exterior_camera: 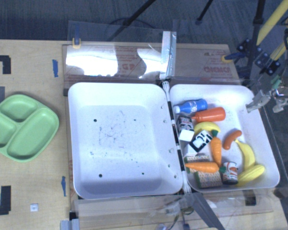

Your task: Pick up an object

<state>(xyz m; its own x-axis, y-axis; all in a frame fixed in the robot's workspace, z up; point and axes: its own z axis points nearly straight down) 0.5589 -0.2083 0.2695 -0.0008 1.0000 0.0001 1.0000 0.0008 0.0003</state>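
The right bin [266, 143] holds a pile of small items. Among them are a blue bottle [191, 106], a red-orange cylinder [209, 114], a black-and-white box [200, 140], two carrots [216, 149] [201, 166], an orange sausage [232, 137], a banana [247, 155] and a small can [229, 172]. My gripper [265, 98] hangs at the far right, above the right bin's back right corner. It is apart from every item and partly cut off by the frame edge.
The left bin [120, 138] stands beside the right one, and their rims meet in the middle. A green divided plate [21, 127] lies on the bench at the far left. A clear plastic wall [115, 51] rises behind the bins.
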